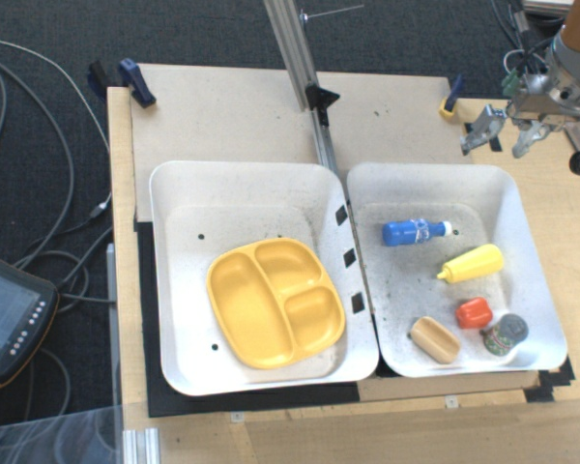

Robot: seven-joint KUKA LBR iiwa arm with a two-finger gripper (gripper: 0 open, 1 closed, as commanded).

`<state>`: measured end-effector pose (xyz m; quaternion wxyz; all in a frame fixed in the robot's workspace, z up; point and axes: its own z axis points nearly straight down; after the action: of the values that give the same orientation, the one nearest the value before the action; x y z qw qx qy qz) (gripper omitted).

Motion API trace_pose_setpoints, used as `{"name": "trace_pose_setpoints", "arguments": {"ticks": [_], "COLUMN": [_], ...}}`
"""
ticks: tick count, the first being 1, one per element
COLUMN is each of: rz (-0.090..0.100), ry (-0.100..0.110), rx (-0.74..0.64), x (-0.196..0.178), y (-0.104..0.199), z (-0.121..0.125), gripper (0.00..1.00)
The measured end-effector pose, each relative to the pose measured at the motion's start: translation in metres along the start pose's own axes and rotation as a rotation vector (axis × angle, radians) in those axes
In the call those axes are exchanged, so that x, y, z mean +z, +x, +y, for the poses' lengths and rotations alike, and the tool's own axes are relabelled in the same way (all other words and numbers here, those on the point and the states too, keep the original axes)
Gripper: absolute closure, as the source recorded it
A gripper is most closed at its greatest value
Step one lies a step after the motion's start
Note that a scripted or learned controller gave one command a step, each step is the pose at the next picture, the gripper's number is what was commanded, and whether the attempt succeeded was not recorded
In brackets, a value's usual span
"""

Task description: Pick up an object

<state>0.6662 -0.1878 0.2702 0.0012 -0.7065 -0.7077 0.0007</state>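
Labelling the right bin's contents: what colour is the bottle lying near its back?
Blue, with a white cap; the bottle shows clearly in the camera view.

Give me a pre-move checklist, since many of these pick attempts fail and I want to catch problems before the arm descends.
1. End effector free of any load: ok, fingers spread with nothing between them.
2. End effector over the right bin: not ok, it hangs beyond the bin's far rim.
3. Targets present: ok, blue bottle, yellow bottle, red piece, tan piece and dark round can lie in the right bin.
4. Spacing for fingers: not ok for the red piece and can, which sit close together; ok for the blue bottle.
5. Yellow tray out of the way: ok, in the left bin.
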Motion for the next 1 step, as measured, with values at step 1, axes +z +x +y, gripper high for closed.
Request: {"name": "trace_pose_setpoints", "arguments": {"ticks": [1], "rz": [-0.001], "ry": [0.000], "rx": [0.000], "x": [0.0000], "y": [-0.0002], "z": [-0.0001], "gripper": [0.00]}}
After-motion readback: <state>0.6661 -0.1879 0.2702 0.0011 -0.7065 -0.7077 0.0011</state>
